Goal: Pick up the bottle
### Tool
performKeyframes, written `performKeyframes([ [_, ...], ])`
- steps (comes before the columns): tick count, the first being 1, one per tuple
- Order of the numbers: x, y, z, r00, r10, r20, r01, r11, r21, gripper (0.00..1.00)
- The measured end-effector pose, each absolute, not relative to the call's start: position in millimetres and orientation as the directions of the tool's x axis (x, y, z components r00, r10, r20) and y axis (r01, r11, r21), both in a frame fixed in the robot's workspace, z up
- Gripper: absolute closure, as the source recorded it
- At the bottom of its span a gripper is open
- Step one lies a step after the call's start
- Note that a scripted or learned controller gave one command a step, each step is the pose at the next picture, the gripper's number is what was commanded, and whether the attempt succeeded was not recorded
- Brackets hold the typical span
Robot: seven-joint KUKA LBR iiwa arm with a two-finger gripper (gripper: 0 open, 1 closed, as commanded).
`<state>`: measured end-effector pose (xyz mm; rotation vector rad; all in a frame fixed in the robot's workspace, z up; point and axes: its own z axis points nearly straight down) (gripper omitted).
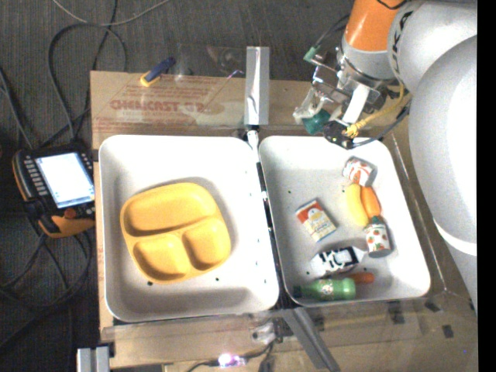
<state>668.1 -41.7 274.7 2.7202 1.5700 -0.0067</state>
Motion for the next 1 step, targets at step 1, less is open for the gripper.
performKeyframes([
  [1,615.9,-19.4,265.2,0.509,0.861,-0.005,0.861,-0.509,-0.001,1.0],
])
